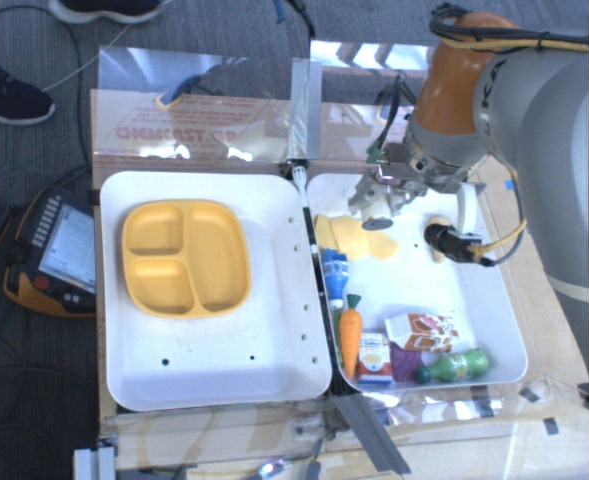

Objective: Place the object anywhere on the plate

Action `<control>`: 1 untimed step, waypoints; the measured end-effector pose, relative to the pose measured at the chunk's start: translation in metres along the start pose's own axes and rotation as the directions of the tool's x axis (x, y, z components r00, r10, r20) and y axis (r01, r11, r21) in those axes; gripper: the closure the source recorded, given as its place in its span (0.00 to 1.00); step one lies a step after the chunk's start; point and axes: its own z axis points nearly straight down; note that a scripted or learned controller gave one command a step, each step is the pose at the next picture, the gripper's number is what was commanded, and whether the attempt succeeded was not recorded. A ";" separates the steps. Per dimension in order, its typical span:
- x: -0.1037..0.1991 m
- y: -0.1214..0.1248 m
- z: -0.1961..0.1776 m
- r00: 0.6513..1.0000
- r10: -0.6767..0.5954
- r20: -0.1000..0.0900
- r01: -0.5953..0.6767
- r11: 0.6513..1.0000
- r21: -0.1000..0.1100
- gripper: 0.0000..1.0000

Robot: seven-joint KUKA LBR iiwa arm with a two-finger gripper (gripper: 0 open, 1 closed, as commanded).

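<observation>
- Plate [186,258]: one, yellow, with three compartments, lying flat in the left bin [134,368], well apart from the gripper [379,206].
- Arm [534,118]: one, grey with an orange band, reaching in from the right over the far part of the right bin [499,298]; its wrist points down toward the bin floor.
- Bins: two, white and shallow, side by side on the counter [224,133], sharing a middle wall.
- Gripper: hangs low over the far left part of the right bin, just above a pale yellow piece; whether it is wide or narrow cannot be told, and nothing can be seen held in it.
- Pale yellow piece [359,238]: one, flat on the floor of the right bin, right under the gripper and partly covered by it; whether they touch cannot be told.
- Carton [429,330]: one, white with a red print, at the near side of the right bin.
- Carrot [349,340]: one, orange, lying along the middle wall.
- Blue tube [334,278]: one, along the same wall, just beyond the carrot.
- Green bottle [456,366]: one, on its side at the near edge of the right bin.
- Small box [374,358]: one, red and white, between the carrot and the carton.
</observation>
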 end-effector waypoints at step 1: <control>0.079 0.008 0.008 0.987 -0.164 -0.004 0.164 0.987 -0.003 1.00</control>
